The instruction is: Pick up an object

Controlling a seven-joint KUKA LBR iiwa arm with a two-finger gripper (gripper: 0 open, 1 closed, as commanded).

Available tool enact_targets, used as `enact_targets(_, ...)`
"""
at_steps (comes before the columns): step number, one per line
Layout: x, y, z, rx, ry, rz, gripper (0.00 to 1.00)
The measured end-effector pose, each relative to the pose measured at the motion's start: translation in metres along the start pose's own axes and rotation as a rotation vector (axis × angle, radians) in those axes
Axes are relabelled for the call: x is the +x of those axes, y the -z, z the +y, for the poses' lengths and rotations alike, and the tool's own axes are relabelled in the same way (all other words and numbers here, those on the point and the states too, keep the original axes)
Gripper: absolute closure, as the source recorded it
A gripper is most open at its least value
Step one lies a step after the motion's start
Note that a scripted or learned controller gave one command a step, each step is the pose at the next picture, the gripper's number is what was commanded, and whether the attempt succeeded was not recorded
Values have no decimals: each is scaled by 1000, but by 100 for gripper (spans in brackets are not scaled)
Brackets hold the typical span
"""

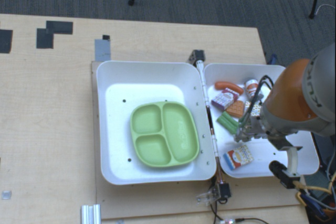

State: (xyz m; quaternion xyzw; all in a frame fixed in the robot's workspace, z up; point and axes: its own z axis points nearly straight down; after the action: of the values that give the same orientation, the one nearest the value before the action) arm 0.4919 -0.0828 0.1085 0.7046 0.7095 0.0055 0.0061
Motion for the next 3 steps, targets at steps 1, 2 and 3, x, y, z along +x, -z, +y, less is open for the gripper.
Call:
enact_targets(1,0,0,0,0,-1,0,0)
enact_targets(2,1,10,2,-3,4,1,100)
enact_targets(3,1,10,1,-3,3,1,0)
